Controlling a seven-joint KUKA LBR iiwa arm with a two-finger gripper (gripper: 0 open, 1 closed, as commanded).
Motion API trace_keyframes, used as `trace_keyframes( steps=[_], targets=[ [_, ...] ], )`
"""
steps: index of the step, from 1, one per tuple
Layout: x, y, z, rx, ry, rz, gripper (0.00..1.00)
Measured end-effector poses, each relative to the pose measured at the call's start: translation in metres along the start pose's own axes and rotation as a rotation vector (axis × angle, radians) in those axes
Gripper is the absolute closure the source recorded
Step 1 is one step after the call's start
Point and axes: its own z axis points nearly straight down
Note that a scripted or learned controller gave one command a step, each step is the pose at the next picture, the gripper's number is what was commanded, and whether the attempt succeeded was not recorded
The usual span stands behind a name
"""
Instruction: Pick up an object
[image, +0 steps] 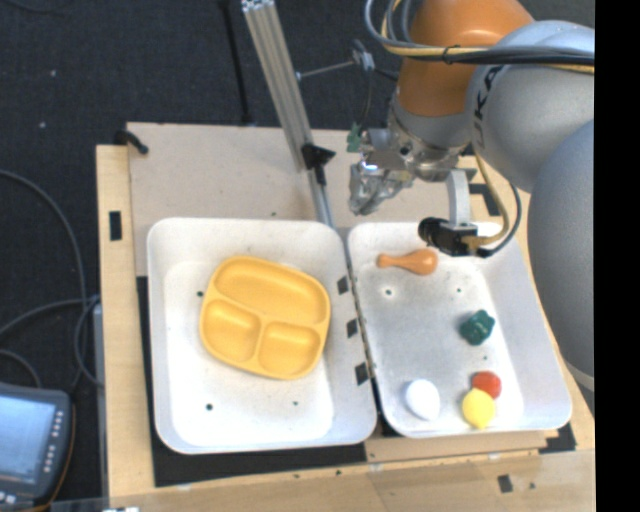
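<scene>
We count two white bins on the bench, side by side: the left bin holds one thing, a yellow divided plate with three compartments, lying a little askew near the bin's middle; the right bin holds five small things. Those five are one orange pear-shaped piece lying on its side near the far edge, its narrow end pointing toward the left bin; one dark green lump toward the right wall; and, in the near corner, one white ball, one red piece and one yellow ball, the red and yellow touching or nearly so, the white just beside them. The one arm comes in from the right with its orange band above the wrist; the gripper hangs above the far edge of the right bin, near the divide between the bins, apart from every object; nothing is seen between its fingers, and we cannot tell whether the jaws are spread or pressed together.
</scene>
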Motion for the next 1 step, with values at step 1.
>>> trace_keyframes(
  steps=[1],
  targets=[
    [0.0493,-0.0041,0.0224,0.002,-0.001,0.001,1.00]
  ],
)
